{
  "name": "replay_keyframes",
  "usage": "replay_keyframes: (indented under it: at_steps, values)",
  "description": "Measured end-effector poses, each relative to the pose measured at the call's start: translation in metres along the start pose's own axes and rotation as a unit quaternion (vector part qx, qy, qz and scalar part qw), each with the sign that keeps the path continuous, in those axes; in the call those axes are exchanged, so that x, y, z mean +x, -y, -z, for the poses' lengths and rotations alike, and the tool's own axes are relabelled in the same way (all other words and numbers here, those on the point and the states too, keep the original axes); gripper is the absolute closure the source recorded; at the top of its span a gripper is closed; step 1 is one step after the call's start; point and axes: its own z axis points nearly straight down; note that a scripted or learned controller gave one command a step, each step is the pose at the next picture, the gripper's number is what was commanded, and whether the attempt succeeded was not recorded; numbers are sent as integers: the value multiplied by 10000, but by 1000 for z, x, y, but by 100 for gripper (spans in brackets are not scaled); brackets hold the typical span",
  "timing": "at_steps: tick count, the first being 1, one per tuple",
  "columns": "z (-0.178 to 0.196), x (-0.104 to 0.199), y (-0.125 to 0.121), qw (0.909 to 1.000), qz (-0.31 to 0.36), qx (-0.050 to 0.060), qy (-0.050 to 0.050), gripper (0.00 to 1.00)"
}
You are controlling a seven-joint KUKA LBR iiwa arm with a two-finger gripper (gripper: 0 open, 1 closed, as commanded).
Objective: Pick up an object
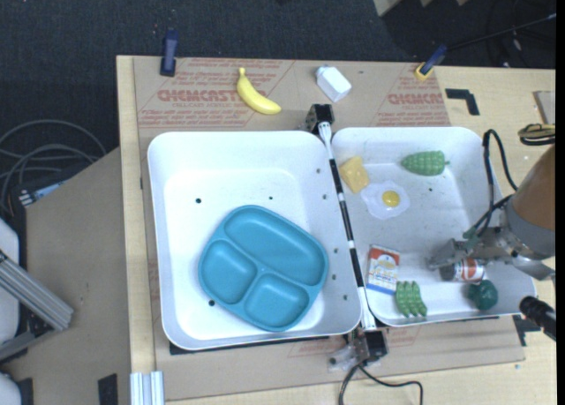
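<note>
Dark carpet and loose cables surround the bench (132, 218), with two white bins on brown cardboard.

Nearest the front rim of the right bin (468, 205) lie a green ridged toy (410, 299), a small red-and-white carton (383, 270) and a dark green ball (483, 296). Just behind the ball, a red-and-white can (470, 269) lies on its side. The gripper (459, 255) sits low right over it; the can appears to lie between or just under the fingertips, but I cannot tell whether they pinch it.

Beyond these sit a fried-egg toy (387, 199), a yellow block (354, 174) and a green bumpy vegetable (425, 163). The left bin (229, 161) holds a blue divided plate (263, 266). A banana (256, 95) and a white block (334, 84) lie behind the bins.

My worry is that a can on its side could roll from the fingertips, or that the fingers could knock the ball, which lies just beside it.
</note>
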Motion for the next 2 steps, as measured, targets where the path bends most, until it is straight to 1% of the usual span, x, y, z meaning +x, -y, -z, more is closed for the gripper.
replay_keyframes:
  at_steps: [1,2]
  values:
    - [10,1,-1,10000,0,-20,3,100]
    - [1,70,-102,10000,21,-12,-13,100]
